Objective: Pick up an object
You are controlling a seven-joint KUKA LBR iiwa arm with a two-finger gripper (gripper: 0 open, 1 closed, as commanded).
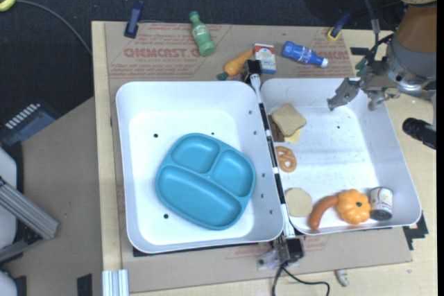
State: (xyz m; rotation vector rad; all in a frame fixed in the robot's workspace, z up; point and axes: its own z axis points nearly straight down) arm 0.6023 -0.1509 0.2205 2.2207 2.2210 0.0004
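My gripper (358, 99) hangs over the upper right corner of the right bin (361, 149), open, with nothing between its fingers. Below and left of it in that bin lie a sandwich (288, 121) and a pretzel (285, 159) against the left wall. Along the bin's near edge sit a round flat biscuit (300, 202), an orange sausage (321, 210), a small orange pumpkin (354, 206) and a small can (381, 202). The gripper touches none of them.
The left bin (139, 114) holds a blue divided plate (206, 180). Behind the bins on the cardboard lie a green bottle (202, 35), a carrot (238, 64), a small carton (264, 57) and a blue bottle (304, 54). A ridge divides the two bins.
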